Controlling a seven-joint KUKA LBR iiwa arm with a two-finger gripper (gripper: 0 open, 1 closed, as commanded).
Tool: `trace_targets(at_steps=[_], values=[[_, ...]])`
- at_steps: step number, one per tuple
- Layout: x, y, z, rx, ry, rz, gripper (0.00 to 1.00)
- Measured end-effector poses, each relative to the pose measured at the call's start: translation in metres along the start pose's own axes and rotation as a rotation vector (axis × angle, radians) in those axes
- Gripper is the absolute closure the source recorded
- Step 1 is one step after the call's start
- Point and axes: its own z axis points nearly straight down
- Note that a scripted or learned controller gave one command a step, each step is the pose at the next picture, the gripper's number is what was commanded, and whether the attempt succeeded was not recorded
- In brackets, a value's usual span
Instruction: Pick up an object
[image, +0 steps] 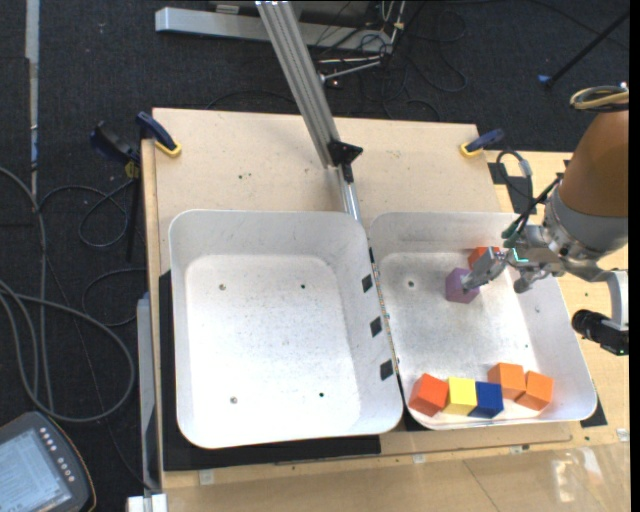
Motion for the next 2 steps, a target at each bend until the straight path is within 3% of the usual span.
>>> trace_targets(at_steps=[1,2], values=[[0.000,0.000,-0.002,-0.004,-0.001,0.001,0.00],[0.000,0.008,0.045,-0.001,-0.001,0.001,0.00]])
